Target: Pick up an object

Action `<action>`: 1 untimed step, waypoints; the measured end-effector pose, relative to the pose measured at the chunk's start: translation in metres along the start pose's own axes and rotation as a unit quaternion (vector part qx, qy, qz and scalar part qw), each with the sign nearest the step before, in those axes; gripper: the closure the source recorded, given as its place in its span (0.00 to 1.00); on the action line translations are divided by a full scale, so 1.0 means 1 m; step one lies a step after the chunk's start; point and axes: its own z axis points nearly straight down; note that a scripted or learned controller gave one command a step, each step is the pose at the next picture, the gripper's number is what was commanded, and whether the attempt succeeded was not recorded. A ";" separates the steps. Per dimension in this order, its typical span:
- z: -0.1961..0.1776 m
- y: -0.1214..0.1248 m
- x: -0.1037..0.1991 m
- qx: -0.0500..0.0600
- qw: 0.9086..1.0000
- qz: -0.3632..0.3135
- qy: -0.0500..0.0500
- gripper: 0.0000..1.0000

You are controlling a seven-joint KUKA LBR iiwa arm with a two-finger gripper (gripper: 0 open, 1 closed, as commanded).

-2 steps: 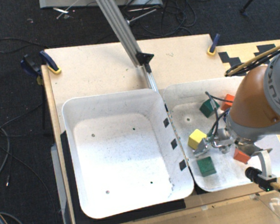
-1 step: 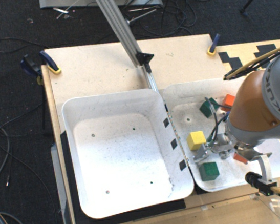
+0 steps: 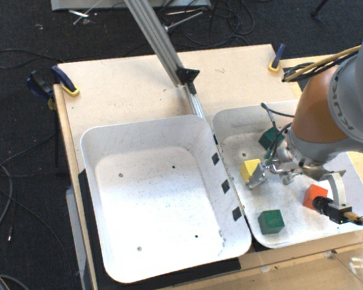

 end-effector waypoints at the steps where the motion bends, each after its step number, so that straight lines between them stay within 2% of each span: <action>1: 0.000 0.049 0.015 0.004 1.000 -0.002 0.003 0.00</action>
